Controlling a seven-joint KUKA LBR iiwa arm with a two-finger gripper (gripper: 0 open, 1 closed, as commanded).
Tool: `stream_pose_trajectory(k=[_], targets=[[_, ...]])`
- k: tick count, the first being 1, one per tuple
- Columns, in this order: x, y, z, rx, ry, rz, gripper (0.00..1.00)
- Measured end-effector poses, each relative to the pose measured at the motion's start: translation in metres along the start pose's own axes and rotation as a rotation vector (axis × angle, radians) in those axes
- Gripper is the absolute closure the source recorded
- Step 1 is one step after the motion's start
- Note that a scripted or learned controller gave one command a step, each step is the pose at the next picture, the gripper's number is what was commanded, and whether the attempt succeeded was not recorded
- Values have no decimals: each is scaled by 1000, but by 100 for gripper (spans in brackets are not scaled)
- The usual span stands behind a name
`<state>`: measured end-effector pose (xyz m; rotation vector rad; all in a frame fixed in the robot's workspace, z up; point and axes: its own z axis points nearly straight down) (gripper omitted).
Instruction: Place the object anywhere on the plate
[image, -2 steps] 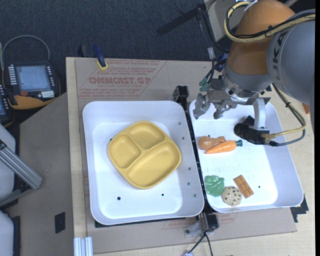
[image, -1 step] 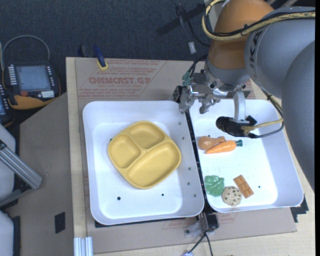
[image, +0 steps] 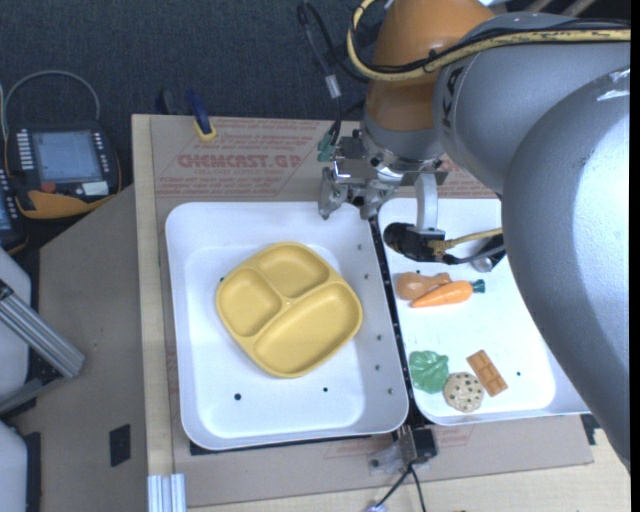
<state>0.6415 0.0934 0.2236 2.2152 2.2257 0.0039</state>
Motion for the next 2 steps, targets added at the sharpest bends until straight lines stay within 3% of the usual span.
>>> stream_pose_trajectory(k=[1, 2], targets=[[4, 17, -12, -2, -1, 2, 100], [4, 16, -11, 1, -2, 3, 0]])
